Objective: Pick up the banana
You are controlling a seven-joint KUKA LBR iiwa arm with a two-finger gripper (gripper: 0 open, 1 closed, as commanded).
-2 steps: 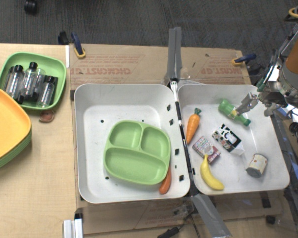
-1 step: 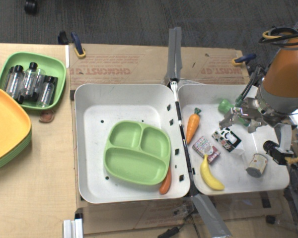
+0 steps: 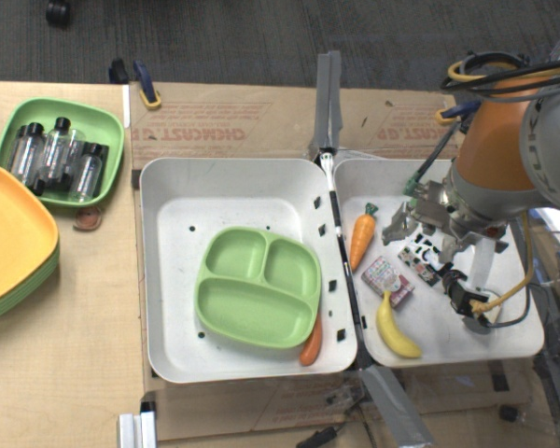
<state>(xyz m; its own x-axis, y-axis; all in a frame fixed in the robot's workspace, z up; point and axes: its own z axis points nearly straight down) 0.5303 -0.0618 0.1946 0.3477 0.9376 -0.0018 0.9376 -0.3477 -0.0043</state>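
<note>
over the right bin: the gripper (image 3: 427, 250) hangs near the middle of the right bin (image 3: 513, 339), below the grey arm (image 3: 504, 171) with its orange band.
claw state: i cannot tell how far it is open; the mechanism is dark and cluttered from this angle, and nothing is seen held in it.
banana: the banana (image 3: 395, 327) lies flat on the bin floor, at about 7 o'clock from the gripper, near the bin's front left corner. it is apart from the gripper.
neighbours: a small printed packet (image 3: 385, 279) lies just beside the banana's upper end, at 12 o'clock from it, perhaps touching. a carrot (image 3: 361, 234) lies at 11 o'clock from the banana, along the wall between the bins.
left bin: the left bin (image 3: 168, 222) bears a green divided plate (image 3: 259, 287); a second carrot (image 3: 311, 342) lies at the plate's 5 o'clock edge.
progress: by my judgement the pick is not yet done, because the banana is not lifted. what is left is to bring the gripper over the banana, go down, close on it and lift it.
</note>
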